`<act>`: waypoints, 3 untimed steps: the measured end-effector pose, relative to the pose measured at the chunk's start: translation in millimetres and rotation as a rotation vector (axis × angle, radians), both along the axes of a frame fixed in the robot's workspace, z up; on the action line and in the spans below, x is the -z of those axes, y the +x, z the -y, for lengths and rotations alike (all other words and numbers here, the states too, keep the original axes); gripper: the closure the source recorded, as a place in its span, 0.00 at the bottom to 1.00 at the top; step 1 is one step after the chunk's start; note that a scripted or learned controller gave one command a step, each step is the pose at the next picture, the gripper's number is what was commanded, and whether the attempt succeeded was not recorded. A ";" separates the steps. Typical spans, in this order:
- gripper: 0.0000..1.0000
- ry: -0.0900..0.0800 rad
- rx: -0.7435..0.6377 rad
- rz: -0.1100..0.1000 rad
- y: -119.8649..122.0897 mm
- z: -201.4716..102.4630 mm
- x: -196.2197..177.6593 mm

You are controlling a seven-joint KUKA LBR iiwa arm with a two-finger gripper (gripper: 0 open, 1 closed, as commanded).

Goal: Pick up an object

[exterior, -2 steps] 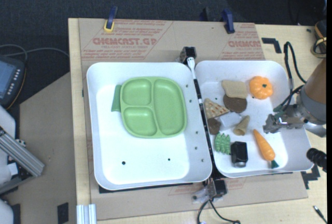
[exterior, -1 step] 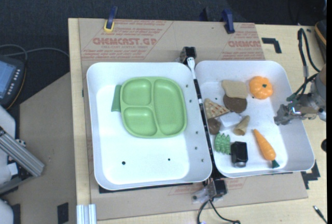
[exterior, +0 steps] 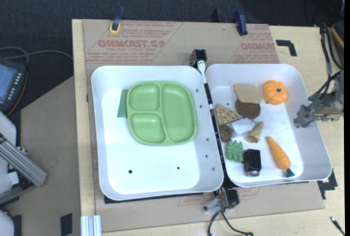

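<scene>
Bench: I see a tan board bench (exterior: 164,43) with red lettering, bearing both bins side by side.
Left bin: the shallow white plastic left bin (exterior: 109,136) holds the tray; its remaining floor is bare white.
Right bin: the shallow white plastic right bin (exterior: 306,142) holds all the small objects.
Tray: a pale green plastic tray with three compartments (exterior: 162,112) lies flat near the middle of the left bin.
Gripper: I see the grey two-finger gripper (exterior: 307,114) at the right rim of the right bin, apart from every object. Nothing sits between its fingers; I cannot tell whether they are open or closed.
Carrot: an orange toy carrot with a green tip (exterior: 279,154) lies on the right bin's floor, near its front right.
Pumpkin: a small orange toy pumpkin (exterior: 274,92) sits near the far right corner.
Bread piece: a tan flat piece (exterior: 246,92) lies left of the pumpkin, touching a dark brown rounded piece (exterior: 248,109) below it.
Wedge: a brown patterned triangular wedge (exterior: 226,115) lies near the bin's left wall.
Black block: a small black block (exterior: 252,161) rests near the front edge, just beside a green knobbly toy (exterior: 235,151).
</scene>
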State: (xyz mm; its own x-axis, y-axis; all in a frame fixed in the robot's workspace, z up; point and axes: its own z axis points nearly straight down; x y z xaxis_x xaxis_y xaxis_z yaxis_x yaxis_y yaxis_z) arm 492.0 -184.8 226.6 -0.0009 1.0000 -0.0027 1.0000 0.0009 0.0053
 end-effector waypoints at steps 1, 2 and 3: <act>1.00 0.003 -0.006 -0.002 23.6 -55.0 6.7; 1.00 0.002 -0.004 -0.002 44.9 -96.4 0.4; 1.00 0.002 -0.002 -0.001 65.7 -113.9 -8.5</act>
State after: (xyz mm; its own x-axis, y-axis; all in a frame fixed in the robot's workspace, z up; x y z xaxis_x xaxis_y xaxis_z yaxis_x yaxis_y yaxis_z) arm 557.7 -70.9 235.0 -0.0030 1.0000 -0.0007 1.0000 0.0030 0.0043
